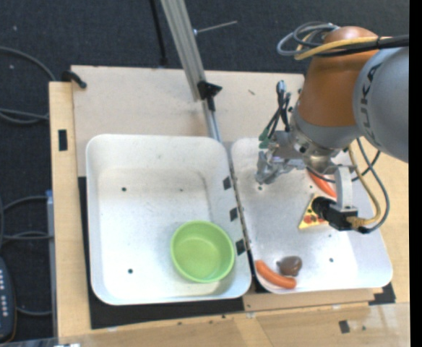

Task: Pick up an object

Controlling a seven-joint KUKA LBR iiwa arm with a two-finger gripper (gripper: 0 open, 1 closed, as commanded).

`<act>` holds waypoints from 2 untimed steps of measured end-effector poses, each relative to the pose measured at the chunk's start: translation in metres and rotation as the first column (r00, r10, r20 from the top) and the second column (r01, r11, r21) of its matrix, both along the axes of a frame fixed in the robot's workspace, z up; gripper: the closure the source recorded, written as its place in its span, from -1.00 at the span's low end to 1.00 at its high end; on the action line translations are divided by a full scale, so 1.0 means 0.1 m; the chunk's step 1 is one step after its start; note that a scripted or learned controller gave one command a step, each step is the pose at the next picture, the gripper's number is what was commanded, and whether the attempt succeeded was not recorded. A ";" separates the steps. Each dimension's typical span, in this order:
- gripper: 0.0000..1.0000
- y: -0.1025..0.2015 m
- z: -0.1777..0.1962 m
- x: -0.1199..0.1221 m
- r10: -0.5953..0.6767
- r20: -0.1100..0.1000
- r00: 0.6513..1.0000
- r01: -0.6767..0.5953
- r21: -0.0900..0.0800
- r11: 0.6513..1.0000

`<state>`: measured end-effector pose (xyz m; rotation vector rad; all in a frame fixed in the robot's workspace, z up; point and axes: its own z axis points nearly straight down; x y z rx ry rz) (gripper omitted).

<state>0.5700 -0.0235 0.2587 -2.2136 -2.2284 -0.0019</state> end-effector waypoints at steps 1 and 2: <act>1.00 0.46 -0.11 -0.15 -0.001 -0.001 1.000 0.001 -0.001 1.000; 1.00 1.03 -0.15 -0.32 0.001 -0.001 1.000 -0.001 0.000 1.000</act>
